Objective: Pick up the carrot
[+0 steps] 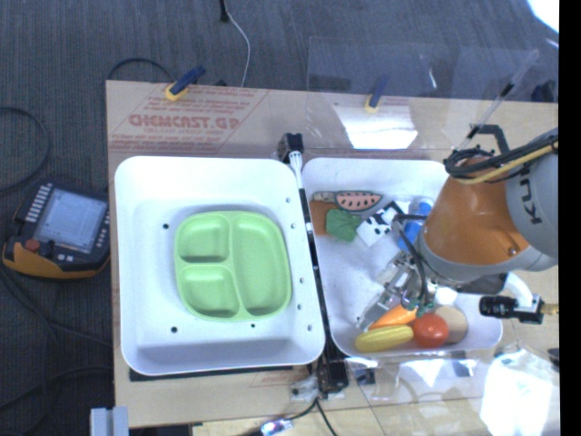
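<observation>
The orange carrot [397, 316] lies near the front wall of the right bin [338, 321], wedged between a yellow banana-like piece [382, 338] and a red tomato [431, 330]. My gripper [392, 296] hangs directly over the carrot's left end, pointing down and to the left, at or just above it. The arm's orange band [467, 221] and grey wrist cover the right half of the bin. Part of the carrot is hidden under the gripper.
A watermelon slice [359, 200], a green piece [342, 225], a white item [370, 231] and a blue bottle [418, 213] sit at the back of the right bin. A beige egg-shaped item [456, 320] lies beside the tomato. The left bin [145, 243] holds a green divided plate [233, 263].
</observation>
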Action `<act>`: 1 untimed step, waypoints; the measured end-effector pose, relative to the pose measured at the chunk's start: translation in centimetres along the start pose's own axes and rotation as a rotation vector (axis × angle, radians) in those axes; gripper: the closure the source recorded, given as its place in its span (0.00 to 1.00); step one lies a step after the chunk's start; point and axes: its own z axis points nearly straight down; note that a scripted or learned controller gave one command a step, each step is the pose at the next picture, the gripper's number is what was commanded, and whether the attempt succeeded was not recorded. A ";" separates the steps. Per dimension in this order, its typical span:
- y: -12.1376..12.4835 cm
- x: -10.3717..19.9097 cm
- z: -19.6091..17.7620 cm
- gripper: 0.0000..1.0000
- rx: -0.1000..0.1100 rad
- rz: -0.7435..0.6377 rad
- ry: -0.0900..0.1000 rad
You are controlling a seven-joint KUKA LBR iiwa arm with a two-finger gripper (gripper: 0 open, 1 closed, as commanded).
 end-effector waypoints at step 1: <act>0.9 -0.3 1.3 0.00 -0.013 -0.237 -0.021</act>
